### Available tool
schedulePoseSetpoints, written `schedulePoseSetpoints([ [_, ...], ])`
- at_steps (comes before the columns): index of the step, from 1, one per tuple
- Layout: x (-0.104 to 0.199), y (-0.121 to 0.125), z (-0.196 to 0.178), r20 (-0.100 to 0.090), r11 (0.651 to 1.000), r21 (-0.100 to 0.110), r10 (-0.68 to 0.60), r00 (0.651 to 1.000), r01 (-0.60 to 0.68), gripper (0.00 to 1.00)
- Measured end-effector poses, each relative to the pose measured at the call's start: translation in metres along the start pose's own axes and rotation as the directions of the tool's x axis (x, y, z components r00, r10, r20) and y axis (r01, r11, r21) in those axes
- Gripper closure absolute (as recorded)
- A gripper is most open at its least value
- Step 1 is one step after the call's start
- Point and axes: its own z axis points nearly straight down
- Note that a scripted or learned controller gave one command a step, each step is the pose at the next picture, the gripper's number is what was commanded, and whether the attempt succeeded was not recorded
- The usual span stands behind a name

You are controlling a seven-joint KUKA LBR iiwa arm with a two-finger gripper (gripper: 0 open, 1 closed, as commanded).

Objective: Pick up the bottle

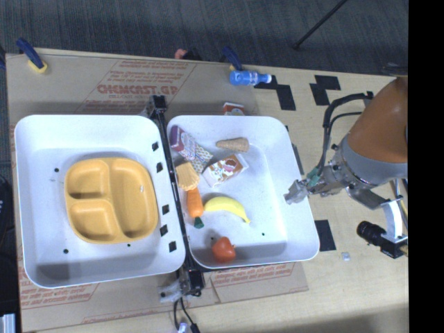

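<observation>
Beyond the bins, at the far edge of the surface: a small blue plastic bottle (248,78) lies on its side on the cardboard-covered surface (347,283), outside both bins, just past the right bin's far rim.
Bottle's long axis: roughly three o'clock to nine o'clock, the paler cap end towards three o'clock.
Arm: one grey arm with an orange band reaches in from three o'clock; its gripper (297,190) hovers at the right bin's right-hand rim.
Fingers: small and blurred from this camera; whether they are spread or pressed together cannot be told, and nothing is seen between them.
Bottle from the fingers: towards eleven o'clock, well apart, with the right bin's far right corner between.
Right shallow white bin (300,214): holds a yellow banana (226,207), an orange carrot (195,203), a red tomato-like fruit (223,248) and a few snack packets.
Left shallow white bin (31,186): holds a yellow sectioned plastic tray (111,198).
Judgement: the coming move calls for travel towards eleven o'clock, then closing across the bottle's short width.
</observation>
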Motion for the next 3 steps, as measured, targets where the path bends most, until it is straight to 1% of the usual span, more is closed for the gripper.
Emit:
schedulePoseSetpoints([
  [1, 0.045, 0.007, 0.049, -0.001, 1.0, 0.0, 0.014, 1.0, -0.014, 1.0],
  [2, 0.084, 0.013, 0.018, 0.003, 0.934, -0.003, -0.357, 0.934, 0.357, 1.0],
  [3, 0.109, 0.015, 0.086, -0.001, 0.852, 0.0, -0.523, 0.852, 0.523, 1.0],
])
